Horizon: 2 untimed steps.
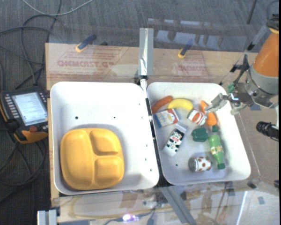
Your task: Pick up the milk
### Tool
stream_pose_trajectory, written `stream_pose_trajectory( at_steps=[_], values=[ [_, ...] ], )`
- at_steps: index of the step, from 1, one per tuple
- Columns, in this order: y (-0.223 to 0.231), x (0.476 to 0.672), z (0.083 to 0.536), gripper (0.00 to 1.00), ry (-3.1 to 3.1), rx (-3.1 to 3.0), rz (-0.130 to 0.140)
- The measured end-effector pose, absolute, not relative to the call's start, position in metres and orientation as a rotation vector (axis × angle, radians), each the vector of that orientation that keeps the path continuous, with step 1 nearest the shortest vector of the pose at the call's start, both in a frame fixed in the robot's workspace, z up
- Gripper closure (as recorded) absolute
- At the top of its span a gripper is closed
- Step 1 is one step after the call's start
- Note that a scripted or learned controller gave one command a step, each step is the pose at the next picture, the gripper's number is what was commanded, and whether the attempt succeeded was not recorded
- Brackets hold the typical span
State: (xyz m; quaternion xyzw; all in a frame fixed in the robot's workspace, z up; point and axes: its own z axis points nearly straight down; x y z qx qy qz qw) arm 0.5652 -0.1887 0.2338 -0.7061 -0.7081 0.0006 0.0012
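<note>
The milk (pixel 175 140) is a small white carton with black cow spots. It lies tilted on the floor of the right bin (pixel 239 170), near the bin's middle left. My gripper (pixel 221 101) hangs over the bin's upper right corner, up and to the right of the milk and well apart from it. It is closest to an orange carrot piece (pixel 210 118) and a red-and-white can (pixel 196 116).
Around the milk lie a blue-and-orange carton (pixel 166 118), a banana (pixel 180 104), a red sausage (pixel 161 102), a green pepper (pixel 200 134), a green bottle (pixel 216 150) and a spotted can (pixel 199 163). The left bin (pixel 84 97) holds a yellow divided tray (pixel 92 158).
</note>
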Motion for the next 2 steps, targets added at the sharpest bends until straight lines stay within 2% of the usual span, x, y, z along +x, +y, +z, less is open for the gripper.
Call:
stream_pose_trajectory(
  at_steps=[1,2],
  values=[
    [-0.144,0.571,0.113,0.00,-2.269,-2.168,0.004],
    [-0.100,0.553,0.091,0.00,-2.231,-2.233,-0.006]
  ],
)
